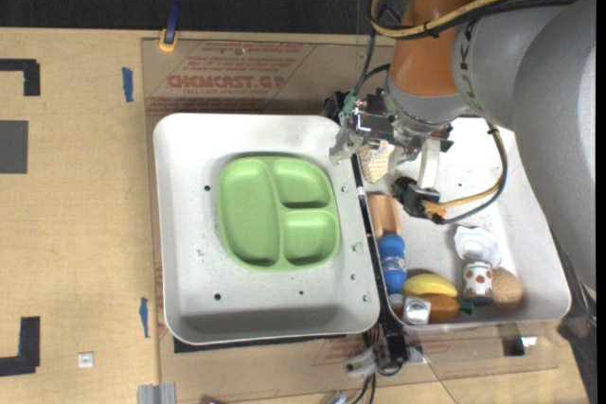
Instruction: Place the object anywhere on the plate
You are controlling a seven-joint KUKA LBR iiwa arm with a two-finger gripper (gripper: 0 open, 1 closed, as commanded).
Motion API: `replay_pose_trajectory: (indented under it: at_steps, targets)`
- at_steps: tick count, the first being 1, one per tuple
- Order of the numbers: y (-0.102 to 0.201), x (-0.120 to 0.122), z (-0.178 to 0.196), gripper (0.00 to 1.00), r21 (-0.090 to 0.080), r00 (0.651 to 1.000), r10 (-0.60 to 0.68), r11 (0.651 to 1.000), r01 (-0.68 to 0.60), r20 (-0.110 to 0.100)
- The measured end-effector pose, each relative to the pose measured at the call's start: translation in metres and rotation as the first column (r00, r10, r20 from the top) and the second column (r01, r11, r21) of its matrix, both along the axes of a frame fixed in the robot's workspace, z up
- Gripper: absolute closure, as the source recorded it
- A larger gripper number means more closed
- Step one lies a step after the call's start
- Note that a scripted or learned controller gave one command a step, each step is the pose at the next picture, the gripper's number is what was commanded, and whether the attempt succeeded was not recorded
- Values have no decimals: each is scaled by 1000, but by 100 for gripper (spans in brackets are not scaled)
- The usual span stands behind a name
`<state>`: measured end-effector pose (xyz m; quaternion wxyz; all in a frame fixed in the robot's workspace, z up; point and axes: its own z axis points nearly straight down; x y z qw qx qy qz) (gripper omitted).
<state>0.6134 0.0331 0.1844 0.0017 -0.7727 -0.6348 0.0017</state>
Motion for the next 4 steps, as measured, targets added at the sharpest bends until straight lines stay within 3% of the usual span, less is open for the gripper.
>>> replay_pose_trajectory:
  at_steps: [4]
  targets:
    - [0,0,0,0,0,1000,0,1000,0,0]
